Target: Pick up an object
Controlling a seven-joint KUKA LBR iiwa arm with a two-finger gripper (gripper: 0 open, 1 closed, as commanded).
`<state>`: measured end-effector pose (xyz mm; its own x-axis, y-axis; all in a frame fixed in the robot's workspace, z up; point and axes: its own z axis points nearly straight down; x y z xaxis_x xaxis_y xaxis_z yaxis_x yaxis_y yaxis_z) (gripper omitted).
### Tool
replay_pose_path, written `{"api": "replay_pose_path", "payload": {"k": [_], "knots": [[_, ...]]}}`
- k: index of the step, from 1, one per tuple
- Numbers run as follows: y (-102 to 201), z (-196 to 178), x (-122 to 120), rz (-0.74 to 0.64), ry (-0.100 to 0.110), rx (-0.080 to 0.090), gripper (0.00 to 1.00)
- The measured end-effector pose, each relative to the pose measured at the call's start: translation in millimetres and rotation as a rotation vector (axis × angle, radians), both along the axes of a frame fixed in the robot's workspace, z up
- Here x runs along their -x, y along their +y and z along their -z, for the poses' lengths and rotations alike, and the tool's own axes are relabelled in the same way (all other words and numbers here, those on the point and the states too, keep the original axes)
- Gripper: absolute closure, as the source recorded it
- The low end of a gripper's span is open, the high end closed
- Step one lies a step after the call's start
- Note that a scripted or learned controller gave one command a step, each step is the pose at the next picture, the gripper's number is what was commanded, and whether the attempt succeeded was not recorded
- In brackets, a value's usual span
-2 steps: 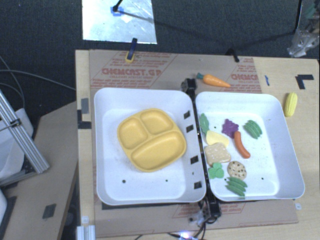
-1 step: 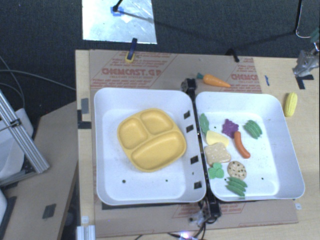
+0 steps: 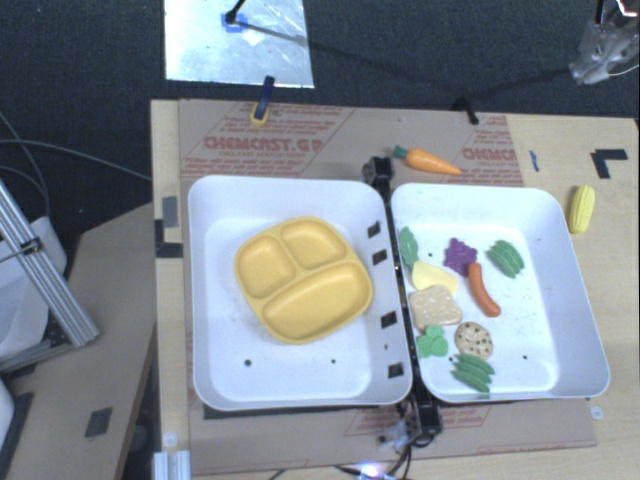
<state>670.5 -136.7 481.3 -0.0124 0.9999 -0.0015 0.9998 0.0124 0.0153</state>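
Observation:
The right bin (image 3: 560, 298) holds several toy foods: a purple grape bunch (image 3: 460, 255), a red-orange sausage (image 3: 483, 289), a bread slice (image 3: 435, 307), a cookie (image 3: 473, 341), a yellow wedge (image 3: 433, 276), and green pieces (image 3: 506, 258), (image 3: 408, 245), (image 3: 472, 372). My gripper (image 3: 603, 56) hangs at the top right corner of the view. It is high above the floor beyond the bench and well away from both bins, with nothing visibly held.
A yellow divided plate (image 3: 300, 278) lies in the left bin (image 3: 215, 268). On the bench outside the bins are a toy carrot (image 3: 425, 160) behind them and a corn cob (image 3: 581, 208) to the right. An aluminium frame (image 3: 40, 278) stands at the left.

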Motion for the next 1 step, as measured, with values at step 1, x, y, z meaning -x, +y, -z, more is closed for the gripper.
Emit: {"api": "replay_pose_path", "payload": {"k": [1], "knots": [[-58.5,88.6,33.7,0.017,0.02,-0.001,1.0]]}}
